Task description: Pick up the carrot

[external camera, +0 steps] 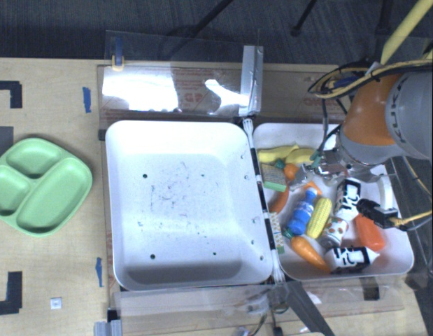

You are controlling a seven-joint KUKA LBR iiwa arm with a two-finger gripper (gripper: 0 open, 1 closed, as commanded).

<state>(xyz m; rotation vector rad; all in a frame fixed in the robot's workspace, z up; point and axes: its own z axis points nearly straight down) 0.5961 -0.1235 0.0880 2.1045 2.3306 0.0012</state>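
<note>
Lying at the near side of the right bin (pixel 405 261), the carrot (pixel 307 250) is untouched, its thick end toward the corn (pixel 319 217) and blue bottle (pixel 301 214) just beside it. The arm (pixel 384 117) hangs over the bin's far right part, and the jaws (pixel 327 165) sit low among the clutter near the banana (pixel 280 154), apart from the carrot. Whether they are open or closed I cannot tell. Nothing is lifted, so reach, grasp and lift all appear left to do. The left bin (pixel 181 194) lies alongside.
</note>
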